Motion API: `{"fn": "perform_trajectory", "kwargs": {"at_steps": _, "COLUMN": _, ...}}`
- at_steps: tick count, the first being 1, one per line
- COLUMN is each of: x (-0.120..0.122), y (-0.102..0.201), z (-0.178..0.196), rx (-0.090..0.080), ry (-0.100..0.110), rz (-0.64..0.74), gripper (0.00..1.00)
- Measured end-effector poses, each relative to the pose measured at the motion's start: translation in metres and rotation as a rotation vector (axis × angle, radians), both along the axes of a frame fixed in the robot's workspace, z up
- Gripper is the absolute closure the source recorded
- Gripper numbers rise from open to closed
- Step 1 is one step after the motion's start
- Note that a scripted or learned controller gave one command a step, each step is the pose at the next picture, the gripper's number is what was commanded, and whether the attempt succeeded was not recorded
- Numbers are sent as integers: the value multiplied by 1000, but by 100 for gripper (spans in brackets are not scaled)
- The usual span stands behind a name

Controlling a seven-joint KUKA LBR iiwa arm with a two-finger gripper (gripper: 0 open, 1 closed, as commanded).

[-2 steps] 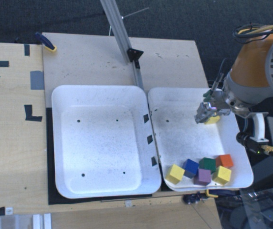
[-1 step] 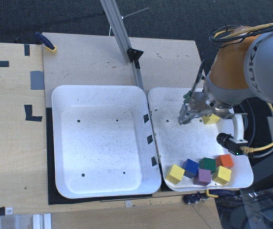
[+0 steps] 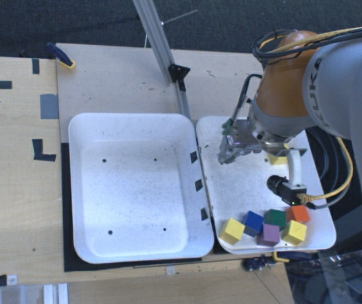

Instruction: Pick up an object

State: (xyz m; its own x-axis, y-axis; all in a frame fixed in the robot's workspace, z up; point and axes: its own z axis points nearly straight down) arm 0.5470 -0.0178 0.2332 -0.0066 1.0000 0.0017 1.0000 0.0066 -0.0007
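Judging by their look, the small cubes (image 3: 266, 225) are light, stiff and a little smooth, so you should take one by two flat opposite faces. They are yellow, blue, green, purple and orange, clustered at the near edge of the right bin (image 3: 231, 182). The gripper (image 3: 230, 149) hangs above this bin, well apart from them; perhaps nothing is in it, but I cannot tell its state.

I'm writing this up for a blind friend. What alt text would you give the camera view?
A grey and orange robot arm holds its gripper over the right-hand white bin. Near that bin's front edge sit small blocks: a yellow block, blue block, purple block, green block, orange block and another yellow one. The left bin sits alongside.
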Motion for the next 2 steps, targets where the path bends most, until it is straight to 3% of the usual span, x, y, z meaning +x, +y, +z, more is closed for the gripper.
{"fn": "perform_trajectory", "kwargs": {"at_steps": 2, "x": 9, "y": 119, "z": 7, "rx": 0, "ry": 0, "rz": 2, "gripper": 100}}
